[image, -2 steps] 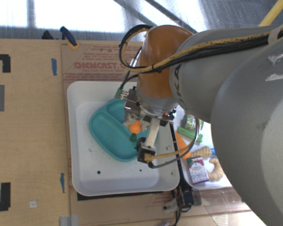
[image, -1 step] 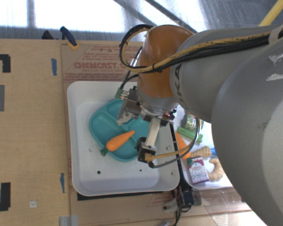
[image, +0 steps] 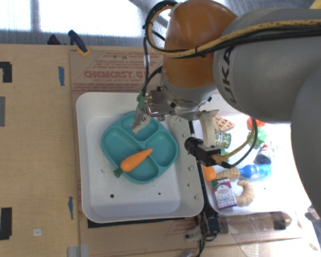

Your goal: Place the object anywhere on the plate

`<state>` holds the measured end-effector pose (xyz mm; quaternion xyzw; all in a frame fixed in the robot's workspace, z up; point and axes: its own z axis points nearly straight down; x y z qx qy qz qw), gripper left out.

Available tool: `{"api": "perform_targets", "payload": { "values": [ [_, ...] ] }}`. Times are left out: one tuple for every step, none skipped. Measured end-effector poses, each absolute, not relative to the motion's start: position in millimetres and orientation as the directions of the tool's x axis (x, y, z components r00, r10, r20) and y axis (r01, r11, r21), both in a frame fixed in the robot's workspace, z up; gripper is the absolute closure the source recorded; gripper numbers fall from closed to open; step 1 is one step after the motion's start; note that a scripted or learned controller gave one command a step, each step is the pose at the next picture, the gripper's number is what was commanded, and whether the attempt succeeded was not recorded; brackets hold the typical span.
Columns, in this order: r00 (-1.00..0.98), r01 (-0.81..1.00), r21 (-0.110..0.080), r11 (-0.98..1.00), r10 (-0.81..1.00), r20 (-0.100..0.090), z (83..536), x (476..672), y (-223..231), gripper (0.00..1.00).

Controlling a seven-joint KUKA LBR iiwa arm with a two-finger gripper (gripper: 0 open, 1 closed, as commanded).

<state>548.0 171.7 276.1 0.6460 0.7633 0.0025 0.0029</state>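
A toy carrot (image: 136, 160) lies on a teal plate (image: 113, 141) that has three sections. The carrot's long axis runs on a diagonal across the picture: its narrow orange tip points up and to the right, and its small green leafy end sits down and to the left, at the plate's lower left rim. It rests in the large lower section of the plate, its tip close to the ridge where the sections meet.

The plate sits inside the left white bin (image: 93, 197), which lies on a brown cardboard-covered bench (image: 32, 159).

The grey arm (image: 267, 63), with a broad orange band above its wrist, comes in from the right and fills the upper right of the view. Its gripper (image: 140, 123) hangs above the upper part of the plate, over the top sections and apart from the carrot. The fingers (image: 139, 119) appear to be drawn close together with nothing between them, though they are small and partly blurred, so the gap is hard to judge. Whether a fingertip touches the plate cannot be told.

The right bin (image: 203, 119) holds a jumble of small items, among them a red and white packet (image: 224, 193), a blue bottle (image: 254, 171) and a pale curved piece (image: 246, 191).
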Motion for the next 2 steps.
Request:
{"api": "perform_targets", "payload": {
  "values": [
    [-0.167,0.986,0.011,0.167,0.986,-0.002,285,548.7,173,1.0],
    [-0.146,0.989,-0.001,0.146,0.989,-0.001,245,583.4,220,1.0]
  ]
}}
